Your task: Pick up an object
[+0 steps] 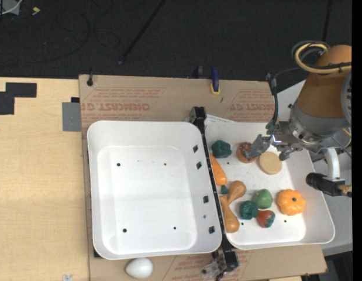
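**Q:** What does the setting look like?

**A:** Dark floor with loose cables fills the top. Below it sits a pale wooden bench (34,192) with a cardboard sheet (145,101) on it, and two shallow white bins side by side on the cardboard.

**Q:** Starting at the left, what is there?

**A:** The left bin (104,139) comes first. Just outside its near edge, on the cardboard, lies a white egg-shaped object (139,268).

**Q:** And the right bin?

**A:** The right bin (309,230) holds toy food. Along its left wall lie an orange carrot-like piece (218,172) and a tan butternut squash (230,204). A dark green vegetable (221,149) sits near the far left corner. Toward the near side are a teal piece (248,209), a green piece (263,198) touching it, and a red strawberry-like piece (266,218) just in front. An orange pumpkin (291,202) sits to their right. Farther back lie a reddish-brown piece (246,152) and a beige round disc (271,163).

**Q:** Where is the arm?

**A:** It reaches in from the right, low over the far part of the right bin. The gripper (269,146) is between the reddish-brown piece and the disc, fingers spread apart, nothing visibly between them.
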